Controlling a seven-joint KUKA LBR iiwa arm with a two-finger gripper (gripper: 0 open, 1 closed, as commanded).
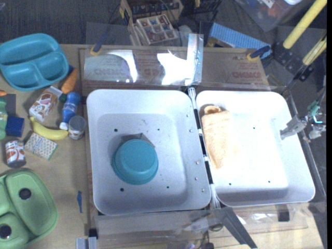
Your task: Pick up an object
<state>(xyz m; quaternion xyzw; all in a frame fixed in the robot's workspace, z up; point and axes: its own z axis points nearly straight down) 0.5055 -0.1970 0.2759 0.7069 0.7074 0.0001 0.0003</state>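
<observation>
The bowl (pixel 135 161), blue and upside down, lies in the left bin (pixel 104 118), far left of the claw (pixel 306 126). A tan cloth (pixel 217 138) lies nearer, in the right bin (pixel 270 191). Whether the claw is spread, I cannot tell.

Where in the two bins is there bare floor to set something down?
Right bin: floor is bare from the tan cloth along its left wall across to the right rim. Left bin: bare floor rings the central blue bowl, tighter.

teal bowl (pixel 135 161) | upside down | left bin; tan cloth (pixel 216 137) | right bin
</observation>
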